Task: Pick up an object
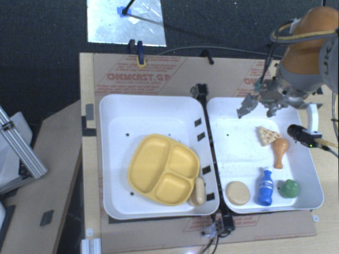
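Fingers [247, 109] spread open and empty, gripper [258, 106] hovering over far edge of right bin [318, 194]. Approach step only, nothing grasped yet. Pizza slice [268, 135] nearest, just below. Next: descend straight, then close on it.

Blue clamp [140, 50] on bench edge — foil-like sheet [125, 14] behind.

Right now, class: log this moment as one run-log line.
gripper: open, above right bin's far edge, holding nothing | right bin: pizza slice, drumstick, blue bottle | left bin: yellow tray
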Controlling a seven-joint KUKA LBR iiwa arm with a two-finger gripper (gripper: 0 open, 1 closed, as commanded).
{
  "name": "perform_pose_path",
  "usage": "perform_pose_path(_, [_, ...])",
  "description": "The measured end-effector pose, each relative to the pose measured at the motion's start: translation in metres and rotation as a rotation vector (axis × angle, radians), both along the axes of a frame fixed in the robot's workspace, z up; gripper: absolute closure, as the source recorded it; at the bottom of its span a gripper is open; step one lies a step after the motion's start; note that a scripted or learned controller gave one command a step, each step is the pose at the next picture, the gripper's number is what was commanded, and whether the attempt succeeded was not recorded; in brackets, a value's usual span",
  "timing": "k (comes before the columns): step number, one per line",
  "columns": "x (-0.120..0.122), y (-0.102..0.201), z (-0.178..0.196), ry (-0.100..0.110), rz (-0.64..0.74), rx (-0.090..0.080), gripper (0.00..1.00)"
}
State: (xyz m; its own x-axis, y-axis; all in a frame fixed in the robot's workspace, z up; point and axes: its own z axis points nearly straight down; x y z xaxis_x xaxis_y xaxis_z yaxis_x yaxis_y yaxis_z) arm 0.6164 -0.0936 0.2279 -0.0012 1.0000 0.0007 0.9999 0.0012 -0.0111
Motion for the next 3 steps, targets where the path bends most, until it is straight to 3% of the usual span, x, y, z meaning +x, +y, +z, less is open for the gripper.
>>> perform_pose_path(1, [0.002, 0.0, 0.008, -0.012, 0.002, -0.001, 0.0])
perform_pose_path(3, [0.003, 0.006, -0.079, -0.009, 0.001, -0.001, 0.0])
